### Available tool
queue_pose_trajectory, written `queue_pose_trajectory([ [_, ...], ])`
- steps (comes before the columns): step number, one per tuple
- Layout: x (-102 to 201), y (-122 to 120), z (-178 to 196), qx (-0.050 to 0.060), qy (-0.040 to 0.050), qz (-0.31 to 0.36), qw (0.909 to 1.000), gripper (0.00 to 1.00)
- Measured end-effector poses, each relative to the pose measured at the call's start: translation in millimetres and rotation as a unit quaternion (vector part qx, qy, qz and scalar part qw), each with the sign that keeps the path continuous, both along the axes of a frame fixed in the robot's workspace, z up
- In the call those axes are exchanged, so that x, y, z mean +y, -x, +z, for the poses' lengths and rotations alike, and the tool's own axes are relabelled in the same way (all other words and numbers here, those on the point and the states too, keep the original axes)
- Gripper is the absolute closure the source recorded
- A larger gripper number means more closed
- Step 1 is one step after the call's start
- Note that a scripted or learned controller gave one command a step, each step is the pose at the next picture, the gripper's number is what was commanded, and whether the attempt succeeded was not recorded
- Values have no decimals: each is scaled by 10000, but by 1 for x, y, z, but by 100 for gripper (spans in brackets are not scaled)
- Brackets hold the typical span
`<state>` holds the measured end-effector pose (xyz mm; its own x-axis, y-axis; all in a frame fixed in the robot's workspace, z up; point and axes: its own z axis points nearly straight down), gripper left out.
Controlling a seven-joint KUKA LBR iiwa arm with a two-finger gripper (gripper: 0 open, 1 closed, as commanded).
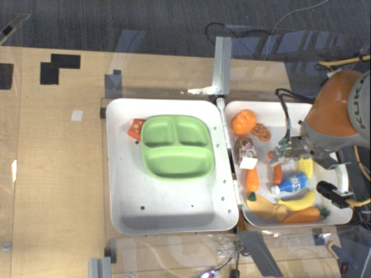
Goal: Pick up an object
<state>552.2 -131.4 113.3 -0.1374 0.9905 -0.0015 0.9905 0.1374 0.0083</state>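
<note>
Just above the blue bottle in the right bin, the gripper hangs; its opening I cannot tell. Toys crowd the bottle, so it could nudge the yellow banana or catch nothing.

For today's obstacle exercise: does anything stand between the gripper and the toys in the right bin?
Nothing visible does. The gripper is low in the right bin, right among the toys, with the small red piece and the blue bottle just below it.

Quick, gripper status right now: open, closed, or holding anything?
Gripper: cannot be told; it is low in the right bin among the toy food, with nothing visibly held.
</note>
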Motion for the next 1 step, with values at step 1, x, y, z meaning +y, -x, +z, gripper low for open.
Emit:
queue_pose_trajectory([
  [1,75,-5,119,10,-2,25,10000,100],
])
